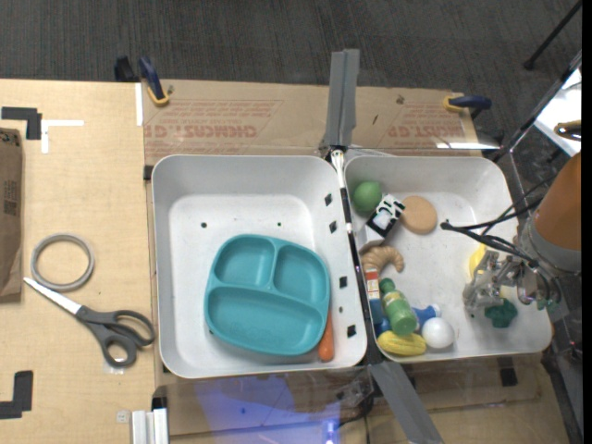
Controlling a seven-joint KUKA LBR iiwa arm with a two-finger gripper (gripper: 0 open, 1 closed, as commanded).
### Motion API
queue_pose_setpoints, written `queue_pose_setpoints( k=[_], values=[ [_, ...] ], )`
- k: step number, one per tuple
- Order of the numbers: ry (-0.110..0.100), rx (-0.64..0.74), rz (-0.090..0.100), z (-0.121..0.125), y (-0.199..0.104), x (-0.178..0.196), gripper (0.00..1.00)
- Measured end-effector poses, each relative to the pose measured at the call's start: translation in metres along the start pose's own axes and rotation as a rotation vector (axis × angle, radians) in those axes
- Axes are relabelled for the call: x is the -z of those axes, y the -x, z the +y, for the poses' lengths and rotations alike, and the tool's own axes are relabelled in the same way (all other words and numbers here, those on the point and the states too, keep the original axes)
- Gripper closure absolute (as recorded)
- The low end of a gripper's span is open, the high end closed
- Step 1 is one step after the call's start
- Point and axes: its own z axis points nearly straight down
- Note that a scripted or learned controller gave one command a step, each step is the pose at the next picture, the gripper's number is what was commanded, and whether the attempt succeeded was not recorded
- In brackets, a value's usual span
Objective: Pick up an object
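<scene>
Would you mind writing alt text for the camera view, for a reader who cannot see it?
A robot gripper hangs low over the right bin, beside a dark green object, near toys including a green ball, a green bottle and a white ball. The left bin holds a teal divided plate; scissors lie on the bench.

Both bins are white: left bin [176, 248], right bin [481, 178]. In the left bin lies a teal divided tray [268, 294], with an orange carrot [326, 340] at its right edge. In the right bin I register a green ball [367, 195], a tan disc [420, 215], a black-and-white block [386, 214], a green bottle [398, 309], a yellow banana [401, 344] and a white ball [437, 332]. My arm carries an orange band [564, 211]. On the tan bench at left lie grey-handled scissors [102, 322].
</scene>
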Motion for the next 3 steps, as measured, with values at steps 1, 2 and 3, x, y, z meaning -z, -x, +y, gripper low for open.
queue_pose_setpoints(
  k=[1, 2, 3],
  values=[
    [0.001, -0.038, -0.003, -0.001, 0.022, 0.000, 0.00],
    [0.002, -0.054, 0.000, 0.028, 0.016, 0.000, 0.00],
    [0.001, -0.013, 0.000, -0.010, -0.019, 0.000, 0.00]
  ],
)
